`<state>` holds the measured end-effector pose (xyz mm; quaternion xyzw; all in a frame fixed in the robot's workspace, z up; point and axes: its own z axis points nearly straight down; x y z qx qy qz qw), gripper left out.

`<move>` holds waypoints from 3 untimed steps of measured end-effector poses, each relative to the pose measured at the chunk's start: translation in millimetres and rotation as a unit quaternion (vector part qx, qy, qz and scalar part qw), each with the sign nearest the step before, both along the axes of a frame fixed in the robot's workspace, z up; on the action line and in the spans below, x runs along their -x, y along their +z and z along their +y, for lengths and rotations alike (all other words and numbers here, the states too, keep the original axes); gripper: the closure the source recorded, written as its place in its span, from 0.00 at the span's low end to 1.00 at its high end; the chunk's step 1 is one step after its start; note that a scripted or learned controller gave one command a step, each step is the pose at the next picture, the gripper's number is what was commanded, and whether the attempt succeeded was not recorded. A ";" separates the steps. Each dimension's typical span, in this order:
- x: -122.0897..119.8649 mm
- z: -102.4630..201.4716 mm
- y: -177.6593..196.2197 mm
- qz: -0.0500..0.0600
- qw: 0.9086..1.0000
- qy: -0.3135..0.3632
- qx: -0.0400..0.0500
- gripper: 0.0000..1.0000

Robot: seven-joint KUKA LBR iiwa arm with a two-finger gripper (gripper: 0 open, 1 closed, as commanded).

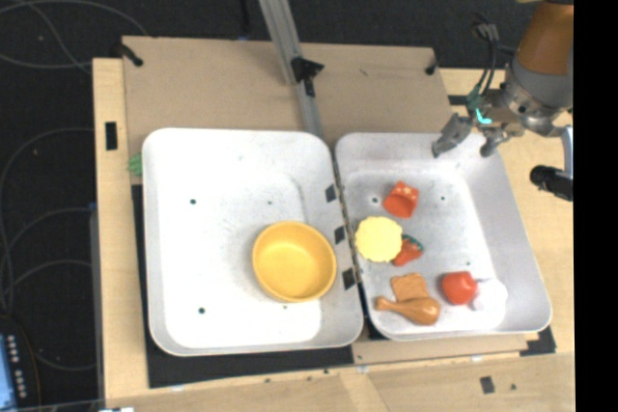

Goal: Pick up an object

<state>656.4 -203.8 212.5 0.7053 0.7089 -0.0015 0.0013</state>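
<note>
The arm (543,43) is hanging over the right bin (502,207), its gripper (470,142) spread open and holding nothing. Below it the toys are lying loose for picking; nearest is the red pepper (401,200).

The arm (547,34) reaches in from the right of the camera view, its orange band above the grey wrist (533,101), which tilts down and leftward. Below the wrist the gripper (471,142) hangs over the far right corner of the right bin (517,236), just above its rim. Its two dark fingers (447,138) stand spread apart, one toward the bin's far edge and one nearer its right wall, with nothing between the jaws.
</note>
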 end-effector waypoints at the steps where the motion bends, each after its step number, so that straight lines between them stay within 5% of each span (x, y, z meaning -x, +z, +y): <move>1: 2.3 -0.4 -42.0 0.001 1.000 -0.001 0.000 0.00; 2: 2.2 7.7 -95.8 0.002 1.000 -0.001 -0.001 0.00; 3: 2.2 5.8 -111.5 0.000 1.000 -0.001 0.000 0.00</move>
